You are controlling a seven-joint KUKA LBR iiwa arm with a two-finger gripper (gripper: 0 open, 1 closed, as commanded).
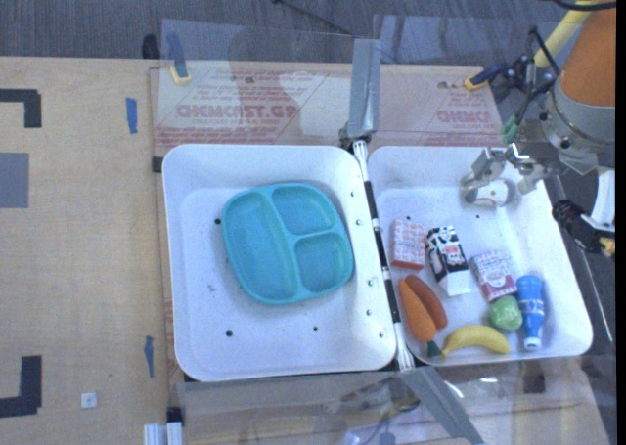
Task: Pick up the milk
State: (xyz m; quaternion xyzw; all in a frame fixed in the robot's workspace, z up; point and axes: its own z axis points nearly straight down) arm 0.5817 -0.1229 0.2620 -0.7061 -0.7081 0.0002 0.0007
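Observation:
The milk [448, 258] is a small black-and-white cow-patterned carton lying in the middle of the right bin [572, 267]. My gripper [499, 177] hangs over that bin's far right part, up and to the right of the milk and well apart from it. Its fingers [476, 175] stand spread, so it is open. A small white and orange object [497, 195] lies just under the gripper, between the fingertips. The milk is untouched.
Beside the milk lie a pink carton [408, 243] on its left and a red-pink box [493, 274] on its right. Nearer the front are an orange carrot [423, 307], a banana [476, 339], a green item [506, 313] and a blue bottle [530, 309]. A teal divided plate [287, 241] sits in the left bin [186, 267].

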